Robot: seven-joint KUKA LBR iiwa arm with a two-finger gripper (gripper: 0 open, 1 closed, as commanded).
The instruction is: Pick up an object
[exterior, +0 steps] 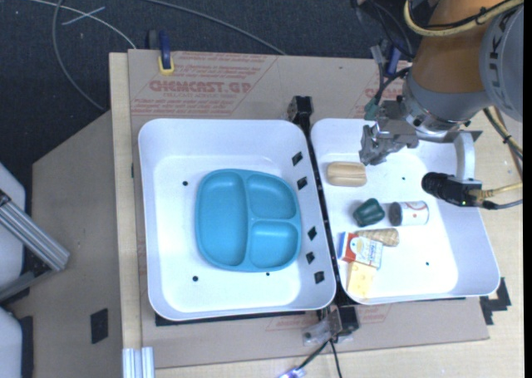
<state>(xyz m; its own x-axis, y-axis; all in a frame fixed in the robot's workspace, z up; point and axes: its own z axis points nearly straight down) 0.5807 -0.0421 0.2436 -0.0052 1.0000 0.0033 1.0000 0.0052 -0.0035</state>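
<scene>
Right bin [465, 272]: bare floor along its right side; bread roll [345, 174], green lump [368, 213], small tube [410, 213] and packets [362, 252] crowd its left; blue tray [247, 219] fills the left bin's [166, 202] middle.

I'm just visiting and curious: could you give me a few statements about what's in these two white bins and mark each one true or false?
1. The blue divided plate lies in the left bin. True.
2. The gripper hovers over the left bin. False: it hangs over the right bin, just above the tan bread roll.
3. The dark green object sits in the right bin. True.
4. The bread roll lies on the blue plate. False: it lies on the right bin's floor.
5. The arm enters from the right. True.
</scene>
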